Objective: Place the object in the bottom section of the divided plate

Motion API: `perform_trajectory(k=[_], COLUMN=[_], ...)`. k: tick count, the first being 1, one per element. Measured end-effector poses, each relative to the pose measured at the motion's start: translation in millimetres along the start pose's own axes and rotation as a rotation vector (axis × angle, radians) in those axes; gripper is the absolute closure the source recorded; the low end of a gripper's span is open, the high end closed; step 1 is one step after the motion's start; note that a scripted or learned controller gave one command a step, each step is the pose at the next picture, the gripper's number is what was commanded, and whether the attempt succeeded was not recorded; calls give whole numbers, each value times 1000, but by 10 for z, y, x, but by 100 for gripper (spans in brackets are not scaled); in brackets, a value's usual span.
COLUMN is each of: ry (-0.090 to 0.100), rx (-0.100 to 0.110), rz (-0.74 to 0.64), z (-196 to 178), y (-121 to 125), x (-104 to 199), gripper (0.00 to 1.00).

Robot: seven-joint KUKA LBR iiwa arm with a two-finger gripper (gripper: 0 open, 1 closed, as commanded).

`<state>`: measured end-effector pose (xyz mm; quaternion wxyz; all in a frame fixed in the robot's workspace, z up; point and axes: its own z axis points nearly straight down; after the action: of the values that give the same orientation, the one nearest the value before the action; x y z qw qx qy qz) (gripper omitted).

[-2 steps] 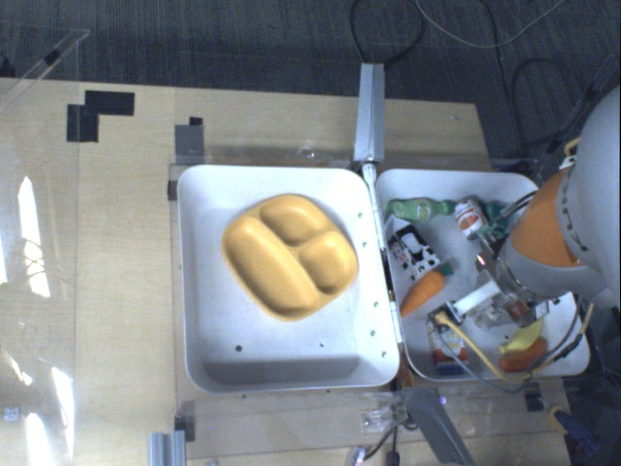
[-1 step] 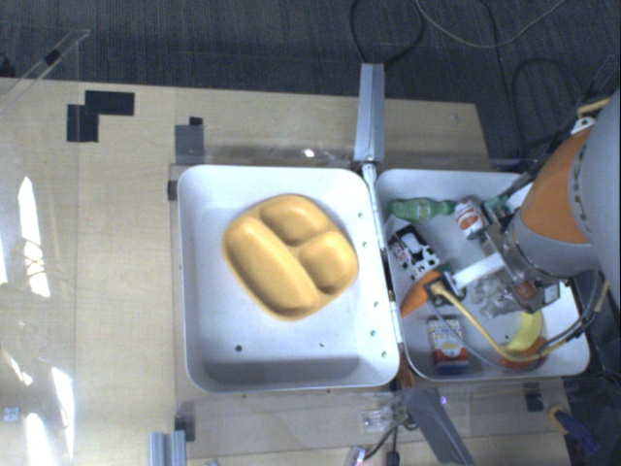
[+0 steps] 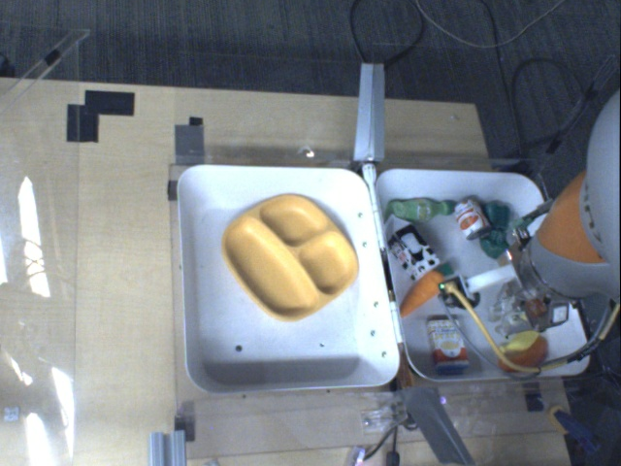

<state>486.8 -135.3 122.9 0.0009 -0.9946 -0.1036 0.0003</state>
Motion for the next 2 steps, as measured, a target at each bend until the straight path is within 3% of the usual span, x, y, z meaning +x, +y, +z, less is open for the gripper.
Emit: perform_trajectory(k=[1, 2], ry=[0, 2], rx=[0, 1], rz=[-1, -10], z=[-1, -104], y=[-2, -12], x=[2, 19], gripper=[0, 100])
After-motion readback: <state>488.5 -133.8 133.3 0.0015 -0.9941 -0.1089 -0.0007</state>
